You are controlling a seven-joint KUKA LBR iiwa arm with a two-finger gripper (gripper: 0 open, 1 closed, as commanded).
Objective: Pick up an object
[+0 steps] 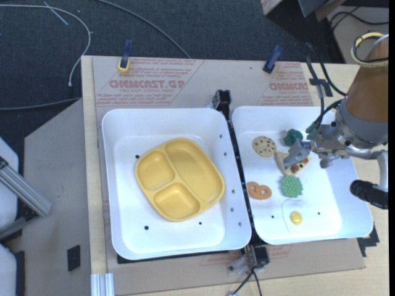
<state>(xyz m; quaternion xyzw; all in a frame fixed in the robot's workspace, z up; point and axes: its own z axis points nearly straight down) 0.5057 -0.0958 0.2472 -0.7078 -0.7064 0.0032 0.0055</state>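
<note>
Low in the right bin (345, 227), a small yellow piece (295, 217) lies untouched. Nothing is seen lifted yet; the gripper (300, 155) is lowered among the toys, its grip state cannot be told.

At your three o'clock you see the robot arm's broad orange band (370, 91), rounded and smooth. Below it sits a grey collar (364, 129), then a pale metal wrist block with dark fittings. A thin black cable (325, 113) loops beside it. The grey metal two-finger gripper (296, 156) projects toward nine o'clock.
</note>
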